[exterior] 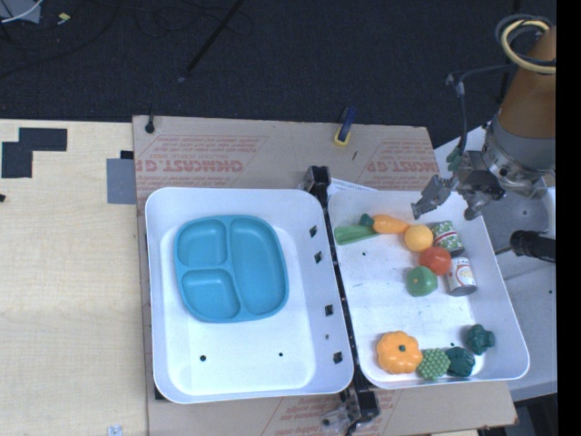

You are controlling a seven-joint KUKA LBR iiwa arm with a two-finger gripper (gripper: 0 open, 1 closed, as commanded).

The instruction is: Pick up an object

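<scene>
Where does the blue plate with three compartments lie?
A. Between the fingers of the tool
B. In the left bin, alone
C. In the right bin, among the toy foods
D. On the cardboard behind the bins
B: the blue plate lies flat on the floor of the left bin, while the toy foods, such as the small pumpkin, are in the right bin.

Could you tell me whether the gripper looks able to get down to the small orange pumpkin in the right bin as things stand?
Probably yes. The orange pumpkin lies uncovered near the right bin's front edge, with only the green corn piece touching its side. The gripper hovers over the bin's far end.
</scene>
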